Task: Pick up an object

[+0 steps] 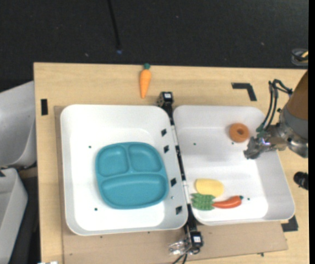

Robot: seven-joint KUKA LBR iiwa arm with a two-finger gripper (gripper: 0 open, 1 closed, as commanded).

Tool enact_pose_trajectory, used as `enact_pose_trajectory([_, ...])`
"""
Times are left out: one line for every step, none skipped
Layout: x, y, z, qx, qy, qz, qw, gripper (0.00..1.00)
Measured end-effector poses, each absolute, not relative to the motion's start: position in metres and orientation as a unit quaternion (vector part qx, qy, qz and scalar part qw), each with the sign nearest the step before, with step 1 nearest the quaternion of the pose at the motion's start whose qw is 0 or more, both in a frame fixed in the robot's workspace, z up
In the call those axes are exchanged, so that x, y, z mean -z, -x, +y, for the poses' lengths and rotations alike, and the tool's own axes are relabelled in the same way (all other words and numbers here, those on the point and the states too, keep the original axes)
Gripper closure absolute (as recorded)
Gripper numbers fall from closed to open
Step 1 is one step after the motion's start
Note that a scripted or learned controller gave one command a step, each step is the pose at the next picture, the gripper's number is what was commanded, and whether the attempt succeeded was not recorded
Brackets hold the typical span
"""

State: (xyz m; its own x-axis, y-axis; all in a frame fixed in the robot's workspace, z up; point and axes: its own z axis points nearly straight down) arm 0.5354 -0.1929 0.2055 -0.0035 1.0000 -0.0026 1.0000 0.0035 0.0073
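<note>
On your counter two bins sit side by side. The left bin holds a tray near its middle. In the right bin, a donut lies toward the back, with the hand just beside it on the right. A lemon, a leafy piece and a chili cluster at the front left. A carrot lies on the counter behind the bins.

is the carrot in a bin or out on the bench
Out. The carrot lies on the bare wooden bench, beyond the far rim of the left bin.
</note>
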Motion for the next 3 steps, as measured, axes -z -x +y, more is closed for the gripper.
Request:
enact_pose_trajectory([-0.245,-0.537,-0.194,-0.0011,-0.706,0.708,0.003,1.00])
enact_pose_trajectory([-0.235,-0.528,-0.144,-0.0003,-0.705,0.709,0.000,1.00])
enact_pose_trajectory([-0.239,-0.531,-0.085,-0.0010,-0.704,0.710,0.000,1.00])
